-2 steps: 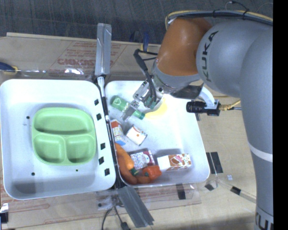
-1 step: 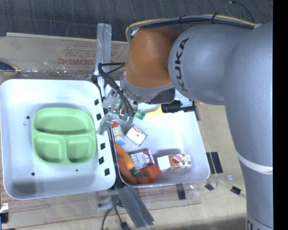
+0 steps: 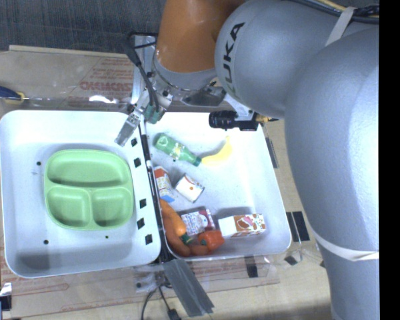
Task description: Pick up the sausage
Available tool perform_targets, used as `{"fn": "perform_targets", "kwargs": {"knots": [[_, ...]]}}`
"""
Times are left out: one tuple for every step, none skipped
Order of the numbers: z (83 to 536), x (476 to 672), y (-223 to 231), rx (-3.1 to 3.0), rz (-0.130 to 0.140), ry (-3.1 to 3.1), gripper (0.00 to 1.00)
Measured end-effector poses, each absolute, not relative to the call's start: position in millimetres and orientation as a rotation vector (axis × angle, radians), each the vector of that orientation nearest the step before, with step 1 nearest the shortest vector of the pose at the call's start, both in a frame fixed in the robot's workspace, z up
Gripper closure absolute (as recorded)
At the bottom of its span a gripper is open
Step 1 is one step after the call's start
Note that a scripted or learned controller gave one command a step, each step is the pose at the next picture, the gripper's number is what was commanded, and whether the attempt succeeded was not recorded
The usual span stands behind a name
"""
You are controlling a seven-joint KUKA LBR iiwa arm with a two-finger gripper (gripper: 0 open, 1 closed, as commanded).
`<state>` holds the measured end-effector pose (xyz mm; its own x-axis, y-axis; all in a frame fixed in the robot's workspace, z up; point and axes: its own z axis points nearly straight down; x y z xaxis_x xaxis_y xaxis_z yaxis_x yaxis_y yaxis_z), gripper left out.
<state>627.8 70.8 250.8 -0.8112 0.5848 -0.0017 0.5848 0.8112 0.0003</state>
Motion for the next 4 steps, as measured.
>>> {"fn": "perform_targets", "kwargs": {"knots": [[91.6, 641.9, 134.2, 0.928, -0.002, 3.002, 0.00], [99.6, 636.3, 103.6, 1.395, -0.006, 2.820, 0.00], [192.0, 594.2, 69.5, 1.928, -0.003, 2.483, 0.00], [350.5, 605.3, 32.6, 2.490, -0.002, 1.917, 0.00]]}}
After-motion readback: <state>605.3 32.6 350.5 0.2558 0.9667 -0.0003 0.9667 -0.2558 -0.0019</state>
